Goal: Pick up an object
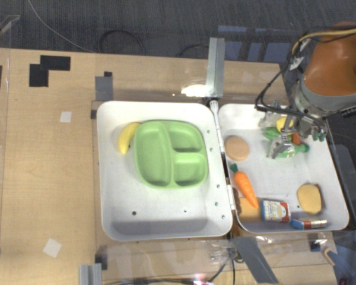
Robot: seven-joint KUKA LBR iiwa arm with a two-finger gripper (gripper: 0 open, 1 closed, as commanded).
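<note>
Camera view, fingers (pixel 283 144) grip unclear, glossy green compartment tray (pixel 169 153), tapered carrot (pixel 245 186)

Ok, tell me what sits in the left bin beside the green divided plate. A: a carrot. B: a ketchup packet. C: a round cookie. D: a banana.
D: a yellow banana lies against the left edge of the green divided plate in the left bin; the carrot lies in the right bin.
</note>
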